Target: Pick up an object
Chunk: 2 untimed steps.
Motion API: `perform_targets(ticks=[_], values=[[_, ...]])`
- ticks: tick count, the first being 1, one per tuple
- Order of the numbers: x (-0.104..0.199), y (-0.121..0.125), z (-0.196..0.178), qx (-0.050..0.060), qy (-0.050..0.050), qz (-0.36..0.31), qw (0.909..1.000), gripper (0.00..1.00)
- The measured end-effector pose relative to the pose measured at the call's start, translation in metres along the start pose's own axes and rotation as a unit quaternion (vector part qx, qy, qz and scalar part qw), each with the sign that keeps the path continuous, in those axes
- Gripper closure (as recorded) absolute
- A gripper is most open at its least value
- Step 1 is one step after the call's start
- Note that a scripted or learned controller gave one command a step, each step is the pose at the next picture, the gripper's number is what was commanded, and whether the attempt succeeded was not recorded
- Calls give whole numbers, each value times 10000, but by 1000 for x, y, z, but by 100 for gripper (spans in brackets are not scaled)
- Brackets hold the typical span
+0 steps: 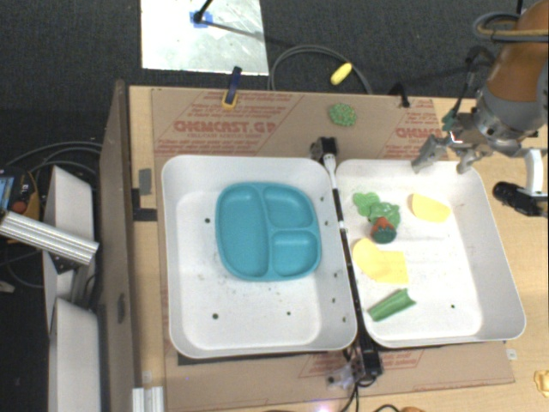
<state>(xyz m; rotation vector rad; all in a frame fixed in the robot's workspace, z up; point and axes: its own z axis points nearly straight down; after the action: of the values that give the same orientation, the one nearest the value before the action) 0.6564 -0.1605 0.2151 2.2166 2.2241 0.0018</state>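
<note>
The gripper [444, 154] hangs spread wide with nothing between its fingers, above the far rim of the right bin [497, 264]. The nearest target looks like the yellow wedge [428, 208], lying in that bin's far part. Best approach: centre over it, drop straight, then close. The arm [515, 84] leans in from beyond the bin's far right corner.
</note>
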Motion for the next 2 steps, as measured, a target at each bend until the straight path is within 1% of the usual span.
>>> perform_targets(ticks=[1, 2], values=[[28, -69, 87, 54, 18, 13, 10000, 0], [78, -55, 131, 4, 11, -27, 10000, 0]])
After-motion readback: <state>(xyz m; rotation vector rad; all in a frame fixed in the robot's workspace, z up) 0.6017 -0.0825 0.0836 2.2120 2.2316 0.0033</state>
